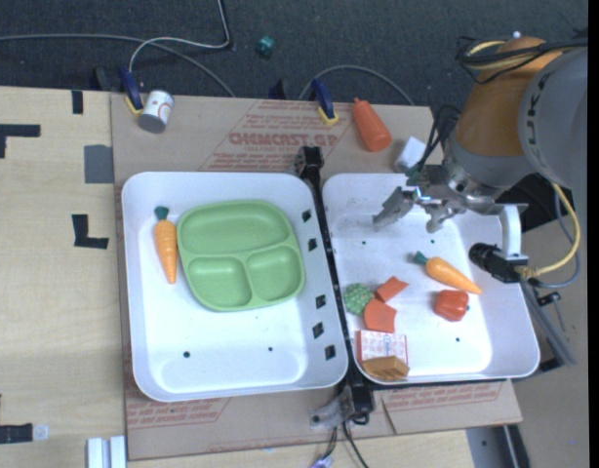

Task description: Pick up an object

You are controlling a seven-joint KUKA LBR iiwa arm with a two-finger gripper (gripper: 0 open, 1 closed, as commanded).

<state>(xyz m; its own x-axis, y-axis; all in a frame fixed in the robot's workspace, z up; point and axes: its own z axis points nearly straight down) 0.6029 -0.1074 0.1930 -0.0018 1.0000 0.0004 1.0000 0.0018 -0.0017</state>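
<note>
Where bins [221, 378] sit, cardboard-topped bench [280, 139]

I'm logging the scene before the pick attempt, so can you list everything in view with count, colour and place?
shallow white bins: 2, white, side by side on the bench
green divided plastic plate: 1, green, in the left bin
toy carrot beside the plate: 1, orange, left bin, left of the plate
toy carrot with green top: 1, orange, right bin
red toy pepper: 1, red, right bin, below that carrot
small green leafy toy: 1, green, right bin
orange-red wedge pieces: 2, right bin
red-and-white packet: 1, right bin front edge
orange toy bottle: 1, on the cardboard behind the bins
small white can: 1, cardboard, far left
gripper: 1, grey, open above the right bin
</note>
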